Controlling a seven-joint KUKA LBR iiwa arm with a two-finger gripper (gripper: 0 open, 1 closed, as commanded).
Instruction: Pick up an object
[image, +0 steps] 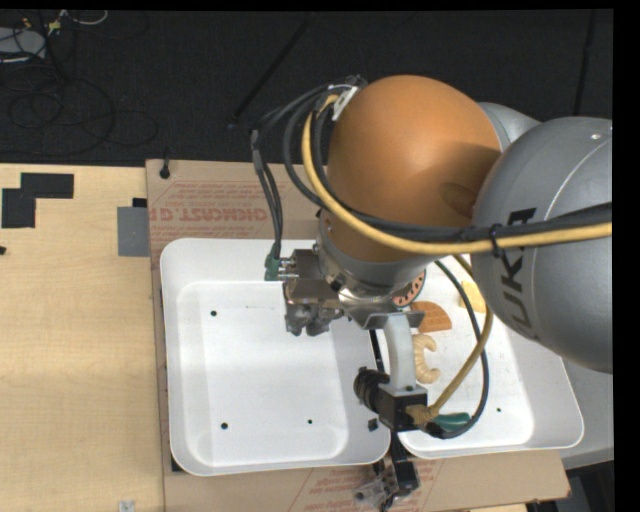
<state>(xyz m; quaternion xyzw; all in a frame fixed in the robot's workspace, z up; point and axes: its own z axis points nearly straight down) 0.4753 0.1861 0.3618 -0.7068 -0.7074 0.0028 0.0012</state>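
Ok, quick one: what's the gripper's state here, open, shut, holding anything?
Gripper: cannot be told. It hangs over the right side of the left bin, and this angle does not settle it.

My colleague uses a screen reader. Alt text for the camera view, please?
A grey robot arm with an orange band reaches from the right over two shallow white bins, its gripper above the left bin. Partly hidden under the arm, an orange piece and a pale curved piece lie in the right bin.
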